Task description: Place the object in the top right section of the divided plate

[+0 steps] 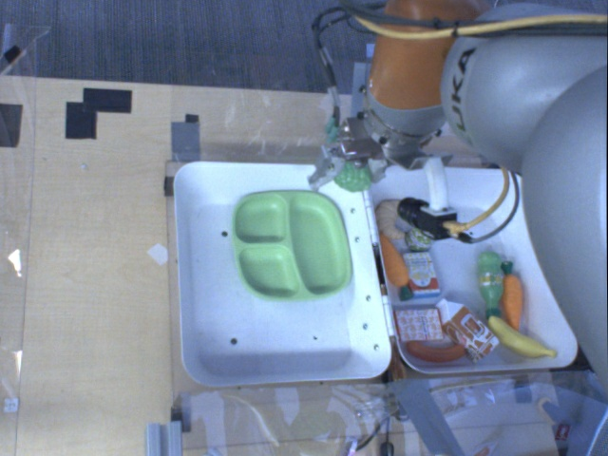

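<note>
Claw (350,167) grips a small green object (353,177) over the left bin's (204,283) top right corner, just beyond the plate (290,245). Risk: early release drops it on the bin floor or rim, missing the plate's top right section (318,240).

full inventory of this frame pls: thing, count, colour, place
divided plate: 1, light green, three sections, middle of left bin
left bin: 1, white, centre of bench
right bin: 1, white, beside the left bin
small green object: 1, at the gripper's tip, over the left bin's far right corner; grasp unclear
carrots: 2, orange, right bin
banana: 1, yellow, right bin's near edge
green bottle: 1, right bin
small cartons and packets: several, mixed colours, right bin
gripper: 1, metallic, above the bins' shared far corner
arm: 1, grey with orange band, from the right
</note>
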Controlling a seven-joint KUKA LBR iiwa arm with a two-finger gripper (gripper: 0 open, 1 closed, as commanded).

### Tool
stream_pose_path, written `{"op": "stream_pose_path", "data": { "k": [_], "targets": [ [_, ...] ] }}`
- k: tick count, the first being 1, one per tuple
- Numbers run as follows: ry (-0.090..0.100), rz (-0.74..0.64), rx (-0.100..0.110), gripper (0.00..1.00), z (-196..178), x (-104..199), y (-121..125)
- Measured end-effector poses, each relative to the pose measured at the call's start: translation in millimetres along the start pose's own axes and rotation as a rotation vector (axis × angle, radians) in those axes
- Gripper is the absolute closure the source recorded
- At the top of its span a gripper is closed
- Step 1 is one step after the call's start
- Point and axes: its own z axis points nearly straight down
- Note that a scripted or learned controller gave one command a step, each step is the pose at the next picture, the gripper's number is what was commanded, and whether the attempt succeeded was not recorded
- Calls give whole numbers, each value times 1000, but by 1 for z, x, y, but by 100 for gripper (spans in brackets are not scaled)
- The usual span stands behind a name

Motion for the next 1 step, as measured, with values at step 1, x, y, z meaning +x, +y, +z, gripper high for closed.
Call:
{"op": "stream_pose_path", "data": {
  "k": [1],
  "targets": [
    [-1,21,-1,100,4,-15,26]
  ]
}}
